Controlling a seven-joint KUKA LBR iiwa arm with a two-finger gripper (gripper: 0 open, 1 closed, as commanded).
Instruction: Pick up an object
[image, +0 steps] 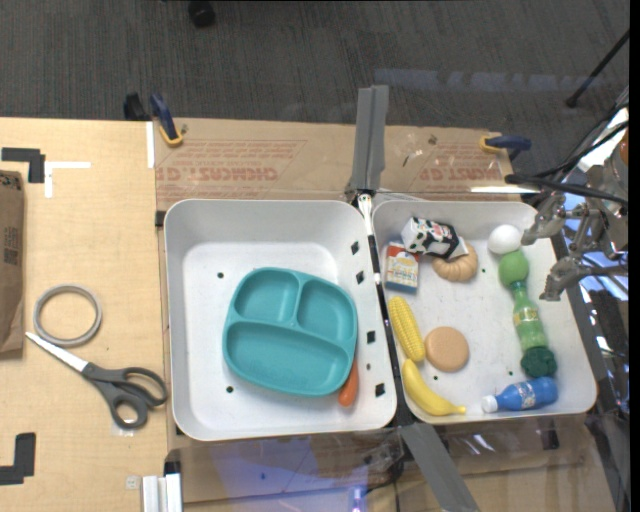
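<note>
My gripper (550, 255) hangs over the right rim of the right bin (480, 415), open, with nothing between its fingers (541, 226). Just left of it lie a white egg (505, 238) and a green bottle (520, 300). Below those sit a dark green round piece (538, 360) and a blue bottle (525, 395). The same bin holds a corn cob (405, 325), a banana (428, 393), a tan round bun (447, 348), a croissant (458, 267), a black-and-white cow toy (432, 237) and a small box (402, 270).
The left bin (190, 250) holds a teal divided plate (290, 330) with an orange carrot (348, 385) at its right edge. On the wooden bench to the left lie scissors (110, 380) and a tape ring (67, 313). Clamps (165, 120) hold cardboard behind the bins.
</note>
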